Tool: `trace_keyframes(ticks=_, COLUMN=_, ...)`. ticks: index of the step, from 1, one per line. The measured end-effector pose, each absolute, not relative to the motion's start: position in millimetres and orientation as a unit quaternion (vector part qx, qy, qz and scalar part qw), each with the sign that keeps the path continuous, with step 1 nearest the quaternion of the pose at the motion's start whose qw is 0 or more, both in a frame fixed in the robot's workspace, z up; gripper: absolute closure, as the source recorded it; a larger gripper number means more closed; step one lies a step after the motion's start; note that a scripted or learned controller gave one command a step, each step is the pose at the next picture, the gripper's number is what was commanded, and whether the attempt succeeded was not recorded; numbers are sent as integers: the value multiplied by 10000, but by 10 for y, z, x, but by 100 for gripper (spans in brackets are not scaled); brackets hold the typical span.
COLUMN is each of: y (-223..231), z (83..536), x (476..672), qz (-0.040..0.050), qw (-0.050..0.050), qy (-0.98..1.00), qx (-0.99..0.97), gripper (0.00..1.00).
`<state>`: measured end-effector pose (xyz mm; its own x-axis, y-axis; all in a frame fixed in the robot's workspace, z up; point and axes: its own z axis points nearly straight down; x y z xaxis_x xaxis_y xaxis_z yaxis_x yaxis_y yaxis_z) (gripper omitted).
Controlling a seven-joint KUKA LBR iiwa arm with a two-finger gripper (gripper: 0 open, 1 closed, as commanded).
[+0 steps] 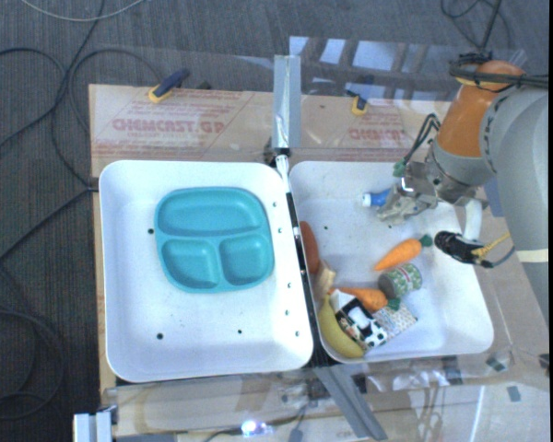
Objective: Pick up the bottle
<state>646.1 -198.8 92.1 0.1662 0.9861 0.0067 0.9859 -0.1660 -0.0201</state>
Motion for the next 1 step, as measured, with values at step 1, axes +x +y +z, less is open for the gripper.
trace_keyframes(ticks=1, y=-2008, z=925, x=6463, qz=37, qw=74, qy=-6449, qx=-7642, gripper=0)
